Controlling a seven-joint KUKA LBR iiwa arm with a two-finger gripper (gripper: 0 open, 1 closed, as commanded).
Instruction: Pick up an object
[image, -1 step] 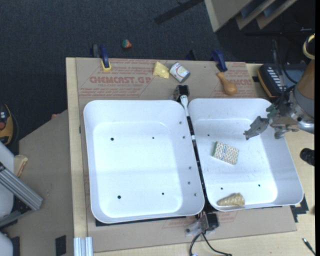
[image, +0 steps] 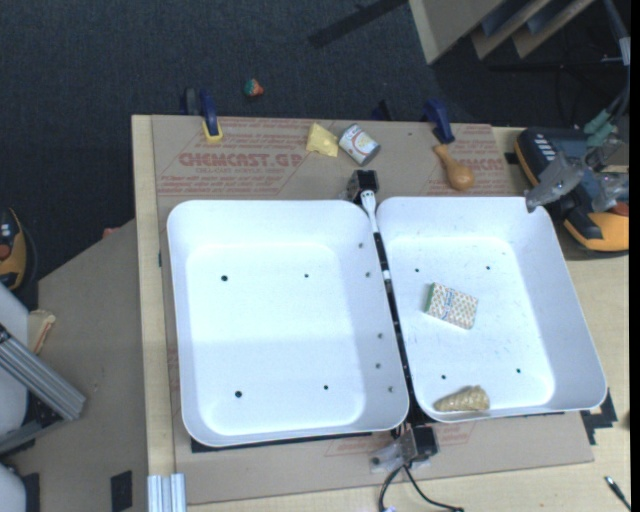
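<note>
Two objects lie in the right bin (image: 560, 300). A small flat packet (image: 452, 305) with a green and white pattern rests near its middle. A tan lumpy object (image: 461, 401) sits against the front wall. A grey metal part that looks like my gripper (image: 552, 184) hangs over the bin's far right corner, well apart from both objects. Nothing is seen held by it.
The left bin (image: 190, 300) adjoins the right one along a black seam (image: 385, 290). Behind the bins on the board lie a yellow piece (image: 322, 141), a small white box (image: 358, 144) and a brown wooden item (image: 455, 170). Yellow and black equipment (image: 595, 225) sits at the right.
</note>
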